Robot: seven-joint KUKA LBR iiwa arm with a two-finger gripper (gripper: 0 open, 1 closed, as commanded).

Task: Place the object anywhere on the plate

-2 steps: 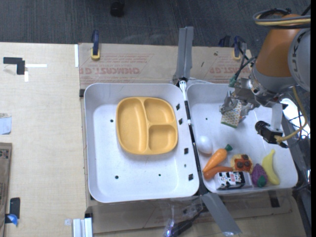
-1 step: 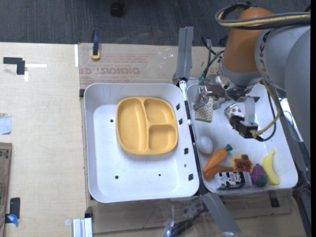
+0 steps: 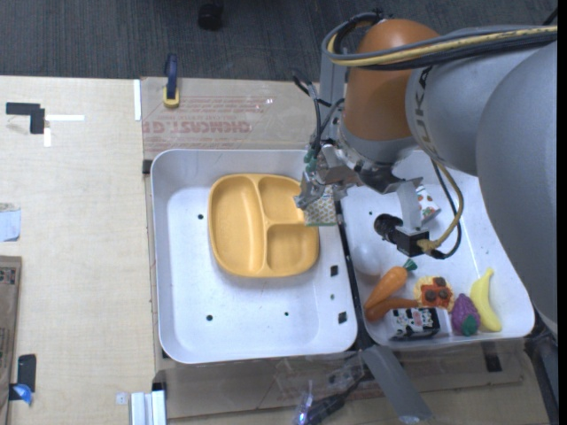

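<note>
Hanging over the right rim of the plate (image 3: 262, 224), the tool (image 3: 317, 204) sits at the seam between the two bins, and whether it is released or clenched cannot be told. A small pale, speckled object (image 3: 323, 211) shows at its tip, touching the plate's right edge; whether the tool grasps it cannot be told either.

The plate, yellow with three compartments, lies just left of the tool in the left bin (image 3: 239, 321), toward that bin's upper half. Its compartments look bare.

Right of the tool lies the right bin (image 3: 509, 268), largely covered by the grey arm (image 3: 496, 104) with its orange band (image 3: 390, 69). Below and right of the tool, a carrot (image 3: 386, 289) lies tilted near the divider. Beyond it, further right, sit an orange-and-dark toy (image 3: 433, 292), a black-and-white item (image 3: 415, 322) just below that, a purple piece (image 3: 464, 313), and a banana (image 3: 484, 301) at the far right, all close together in the bin's lower corner. A small white item with red marks (image 3: 427, 207) lies right of the tool, partly under the arm.

Up and left of the tool, on the bench (image 3: 71, 237), a blue-and-yellow clamp (image 3: 171, 85) grips a cardboard sheet (image 3: 226, 122) above the left bin.
</note>
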